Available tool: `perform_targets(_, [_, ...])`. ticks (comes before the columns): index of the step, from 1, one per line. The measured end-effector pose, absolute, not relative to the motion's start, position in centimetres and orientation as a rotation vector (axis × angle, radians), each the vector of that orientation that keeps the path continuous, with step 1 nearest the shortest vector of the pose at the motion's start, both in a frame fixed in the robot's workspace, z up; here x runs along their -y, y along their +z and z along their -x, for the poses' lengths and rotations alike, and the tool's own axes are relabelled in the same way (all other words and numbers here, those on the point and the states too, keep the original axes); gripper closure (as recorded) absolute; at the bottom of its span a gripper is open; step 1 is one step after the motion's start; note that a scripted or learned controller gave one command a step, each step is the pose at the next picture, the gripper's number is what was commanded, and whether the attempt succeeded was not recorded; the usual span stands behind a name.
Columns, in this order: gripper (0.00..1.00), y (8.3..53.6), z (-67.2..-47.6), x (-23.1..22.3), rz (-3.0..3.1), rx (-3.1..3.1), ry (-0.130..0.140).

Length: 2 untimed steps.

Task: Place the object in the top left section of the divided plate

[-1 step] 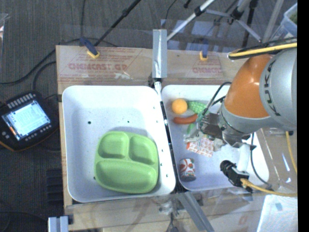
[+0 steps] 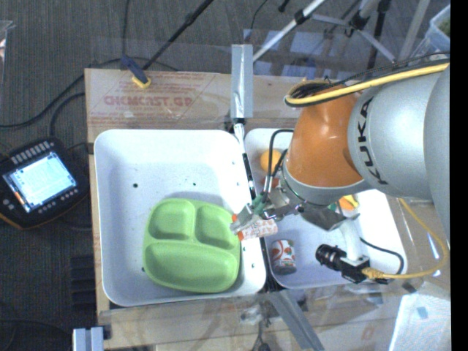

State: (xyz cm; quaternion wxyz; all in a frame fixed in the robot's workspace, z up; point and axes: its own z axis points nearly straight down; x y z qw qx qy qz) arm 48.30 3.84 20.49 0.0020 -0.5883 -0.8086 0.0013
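A green divided plate [image 2: 189,263] lies in the left bin [image 2: 139,174], toward its front right. Its two smaller sections face the back and its large section faces the front. My gripper [image 2: 252,216] hangs over the wall between the two bins, just off the plate's right edge. Its fingers are shut on a small white and red packet [image 2: 257,229], which hangs under them above the divider. The orange wrist band and grey arm cover much of the right bin behind it.
In the right bin [image 2: 380,225] a small red and white can [image 2: 284,254] stands near the front left. A yellow object [image 2: 270,159] lies at the back left, partly behind the arm. An orange thing [image 2: 348,203] peeks out beside the wrist.
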Motion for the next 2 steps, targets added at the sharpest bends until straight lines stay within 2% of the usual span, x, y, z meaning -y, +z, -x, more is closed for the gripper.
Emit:
perform_targets(1, [1.00,25.6,-54.0,-11.6,1.806,2.570,0.003])
perform_targets(2, [1.00,21.8,-51.5,-15.7,1.589,2.707,0.004])
